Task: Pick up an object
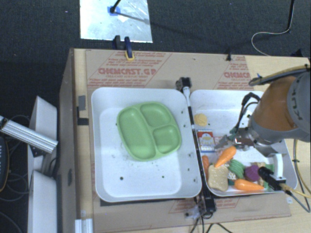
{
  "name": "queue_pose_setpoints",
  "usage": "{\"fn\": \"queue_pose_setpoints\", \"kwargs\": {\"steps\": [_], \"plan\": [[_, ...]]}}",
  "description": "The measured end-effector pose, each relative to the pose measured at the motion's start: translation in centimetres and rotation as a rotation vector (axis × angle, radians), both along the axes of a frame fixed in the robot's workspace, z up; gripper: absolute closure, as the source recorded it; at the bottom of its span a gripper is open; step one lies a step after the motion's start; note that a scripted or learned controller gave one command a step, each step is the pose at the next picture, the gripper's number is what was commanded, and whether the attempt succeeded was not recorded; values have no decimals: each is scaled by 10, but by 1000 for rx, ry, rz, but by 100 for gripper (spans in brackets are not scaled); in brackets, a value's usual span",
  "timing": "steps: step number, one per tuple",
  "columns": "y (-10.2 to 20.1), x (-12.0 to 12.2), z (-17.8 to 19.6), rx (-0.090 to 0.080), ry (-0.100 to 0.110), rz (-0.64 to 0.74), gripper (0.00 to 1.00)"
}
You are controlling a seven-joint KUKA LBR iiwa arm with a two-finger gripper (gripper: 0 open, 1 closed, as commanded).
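Arm reaches in from the right over the right bin (pixel 221 101), end effector (pixel 232 141) low among the toy food. Whether it is wide, narrow or holding anything cannot be told: the wrist and orange band cover most of it, only dark metal parts show near the upper end of the carrot (pixel 225 157).

Candidate objects all sit in the right bin: that orange carrot lying at a slant just below the end effector, a second carrot (pixel 249 185) along the bin's near edge, a tan bread-like slice (pixel 218 178) beside it, a green piece (pixel 236 167), a purple piece (pixel 252 171), a small red-and-white box (pixel 206 140) by the divider, and a round yellowish cookie (pixel 200 118) set apart toward the far side. Left bin (pixel 104 130) carries a green divided plate (pixel 148 130).

Likely step: closing in on a pick, the slanted carrot being the nearest target. To do it well, the grasp should go across the carrot's narrow width, not along its length, and centre near its thick middle so it doesn't swing or slip out. The pile is crowded; the green piece and bread slice touch or nearly touch the carrot, so a straight vertical descent and lift would avoid dragging neighbours. The box or the cookie stand clearer and may be easier, though both are flat.
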State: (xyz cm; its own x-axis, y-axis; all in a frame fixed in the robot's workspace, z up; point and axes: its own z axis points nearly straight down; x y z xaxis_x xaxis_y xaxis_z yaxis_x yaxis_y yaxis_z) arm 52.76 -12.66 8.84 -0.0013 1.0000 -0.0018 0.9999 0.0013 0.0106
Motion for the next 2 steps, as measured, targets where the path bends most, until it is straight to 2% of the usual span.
{"fn": "queue_pose_setpoints", "kwargs": {"steps": [1, 2], "plan": [[1, 2, 11, 0, -6, 1, 100], [0, 2, 12, -1, -7, 1, 0]]}}
